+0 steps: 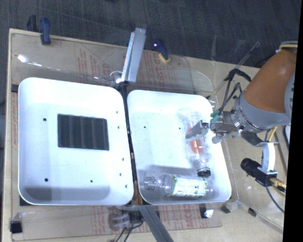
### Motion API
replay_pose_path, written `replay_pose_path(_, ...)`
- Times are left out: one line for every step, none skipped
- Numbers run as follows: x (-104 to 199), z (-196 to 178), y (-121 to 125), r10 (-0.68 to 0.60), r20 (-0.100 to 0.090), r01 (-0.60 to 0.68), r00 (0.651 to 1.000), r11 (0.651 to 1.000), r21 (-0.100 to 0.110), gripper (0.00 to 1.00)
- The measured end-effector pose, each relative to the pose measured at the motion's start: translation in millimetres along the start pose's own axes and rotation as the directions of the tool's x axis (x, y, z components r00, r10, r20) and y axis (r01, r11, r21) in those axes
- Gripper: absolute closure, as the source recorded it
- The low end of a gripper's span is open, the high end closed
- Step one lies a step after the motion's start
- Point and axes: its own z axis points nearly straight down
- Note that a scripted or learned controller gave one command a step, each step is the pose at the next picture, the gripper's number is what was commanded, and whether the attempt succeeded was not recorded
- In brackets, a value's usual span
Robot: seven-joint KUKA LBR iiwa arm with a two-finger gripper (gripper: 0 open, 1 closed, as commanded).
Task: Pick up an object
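Where claw (206, 126) meets clear bottle (198, 143) — grip unclear.

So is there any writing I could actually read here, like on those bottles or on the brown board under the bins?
No text can be read.
Bottle with a green and white label, lying in the right bin: print is too small and blurred.
Clear bottle with an orange label: blurred, unreadable.
Brown board: faint reddish marks, illegible.
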Motion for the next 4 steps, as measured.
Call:
replay_pose_path(-12.8,63.6,79.7,-0.123,0.0,0.123,0.992,0.992,0.0,0.0)
replay_pose_path(-12.8,56.1,77.3,-0.26,0.0,0.26,0.966,0.966,-0.001,0.0)
replay_pose_path(-12.6,53.3,99.7,-0.343,0.004,0.343,0.939,0.939,-0.005,0.0)
replay_pose_path(-12.3,81.0,123.0,-0.397,0.004,0.397,0.918,0.918,-0.005,0.0)
